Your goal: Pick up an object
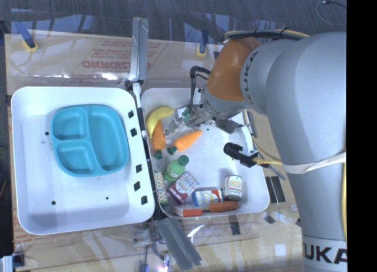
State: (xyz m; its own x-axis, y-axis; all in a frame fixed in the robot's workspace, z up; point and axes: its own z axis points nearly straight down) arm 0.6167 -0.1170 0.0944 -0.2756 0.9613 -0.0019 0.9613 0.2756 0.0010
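Left bin (pixel 29 147): one blue sectioned tray (pixel 89 139), lying flat.

Right bin (pixel 259 197): yellow banana (pixel 156 116) at upper left; two carrots (pixel 188 140), one beside the banana; green bottle (pixel 175 168) mid-bin; small packets and a can (pixel 233 187) along the near wall.

Gripper (pixel 187 115): low over the bin's upper part, near the carrots; whether it grips anything cannot be told.

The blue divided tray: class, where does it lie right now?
The blue divided tray lies in the left white bin, towards its upper middle, across the divider from the right bin holding the banana and carrots.
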